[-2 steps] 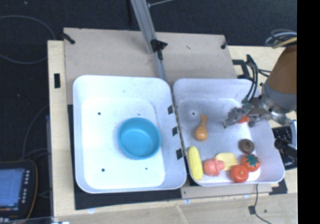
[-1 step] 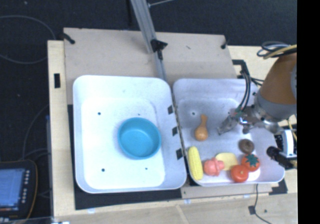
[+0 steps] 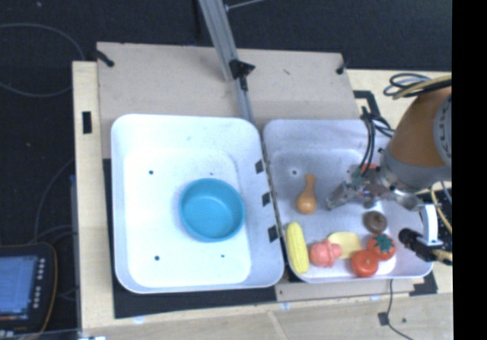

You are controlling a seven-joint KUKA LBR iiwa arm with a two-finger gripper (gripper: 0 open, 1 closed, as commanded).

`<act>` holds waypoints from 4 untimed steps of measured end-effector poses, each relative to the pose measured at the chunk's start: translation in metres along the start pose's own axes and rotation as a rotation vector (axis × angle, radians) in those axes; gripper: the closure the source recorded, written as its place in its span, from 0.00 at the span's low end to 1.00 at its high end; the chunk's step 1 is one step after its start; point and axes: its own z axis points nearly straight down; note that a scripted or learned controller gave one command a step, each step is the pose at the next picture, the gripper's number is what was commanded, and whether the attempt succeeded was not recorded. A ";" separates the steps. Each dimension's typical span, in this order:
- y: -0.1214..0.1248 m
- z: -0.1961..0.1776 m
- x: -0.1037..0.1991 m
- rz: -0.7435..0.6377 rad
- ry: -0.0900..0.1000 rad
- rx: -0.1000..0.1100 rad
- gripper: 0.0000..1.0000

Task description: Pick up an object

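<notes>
My gripper [image 3: 340, 195] hangs low over the right bin [image 3: 319, 141], reaching in from the right, with the grey and orange arm [image 3: 417, 144] behind it. A tan gourd-shaped toy [image 3: 307, 195] lies just left of the gripper, a small gap between them. Along the bin's front lie a yellow corn cob [image 3: 296, 246], a pink toy [image 3: 325, 253], a pale yellow piece [image 3: 346, 240], a red tomato [image 3: 365, 263] and a strawberry [image 3: 383, 246]. A brown round piece [image 3: 374, 220] sits just right of and below the gripper.
The left bin [image 3: 144, 148] holds a blue bowl [image 3: 211, 209] near its middle. A grey metal bar [image 3: 221, 34] slants down from the top to the bins' shared back corner. Cables [image 3: 411, 86] lie at the right edge.
</notes>
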 end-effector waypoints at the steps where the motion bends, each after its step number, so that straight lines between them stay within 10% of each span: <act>1: 0.002 -0.014 0.000 0.004 -0.001 -0.011 1.00; 4: 0.004 -0.181 0.000 -0.013 0.002 -0.011 1.00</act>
